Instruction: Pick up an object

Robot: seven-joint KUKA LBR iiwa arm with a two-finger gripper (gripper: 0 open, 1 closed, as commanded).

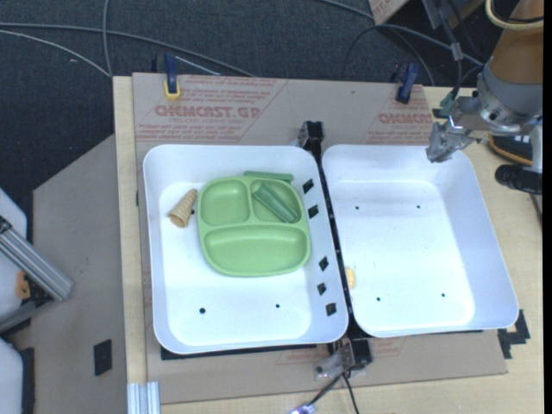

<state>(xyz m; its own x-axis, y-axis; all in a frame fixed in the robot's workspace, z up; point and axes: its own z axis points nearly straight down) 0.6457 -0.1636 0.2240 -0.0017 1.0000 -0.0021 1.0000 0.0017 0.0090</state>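
A green divided plate (253, 228) lies in the left bin (172, 317). In its upper right compartment rests a darker green pod-shaped piece (276, 200). A tan ice-cream cone (182, 208) lies on the bin floor just left of the plate. A small yellow-orange bit (350, 276) sits at the left wall of the right bin (483, 266). My gripper (442, 144) hangs over the far right corner of the right bin, well away from all of these, with nothing visible between its fingers.
Black clips (310, 134) run along the seam between the two bins. Blue clamps (172, 73) hold the cardboard sheet at the back. Cables cross the dark floor behind the bench. A metal rail (30, 261) lies at the far left.
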